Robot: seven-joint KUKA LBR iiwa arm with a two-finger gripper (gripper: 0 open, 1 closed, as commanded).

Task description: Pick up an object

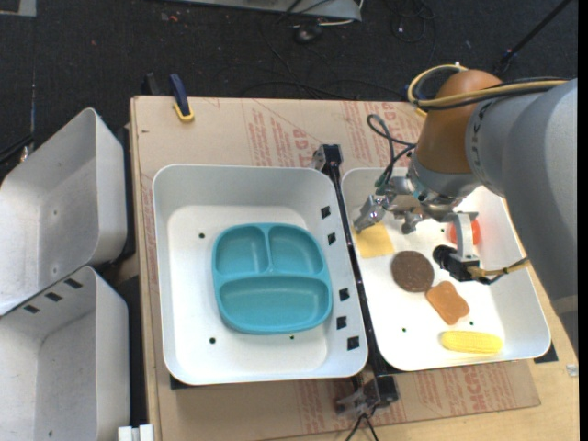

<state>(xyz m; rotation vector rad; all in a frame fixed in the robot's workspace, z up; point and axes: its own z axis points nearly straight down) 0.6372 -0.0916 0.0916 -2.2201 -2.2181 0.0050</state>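
Camera view: gripper [392, 211], fingers spread, over flat yellow slice [374, 241] in right bin [524, 288], unheld.

Teal divided plate [272, 277]; white bins [175, 246]; brown round disc [412, 271]; yellow corn [471, 342]; pale yellow slice [375, 242]; tan bread-like piece [447, 302]

Count: 2 white bins [175, 274] [528, 333]; 1 teal divided plate [272, 277]; 1 yellow slice [374, 242]; 1 brown disc [412, 271]; 1 tan piece [447, 302]; 1 corn cob [472, 342].
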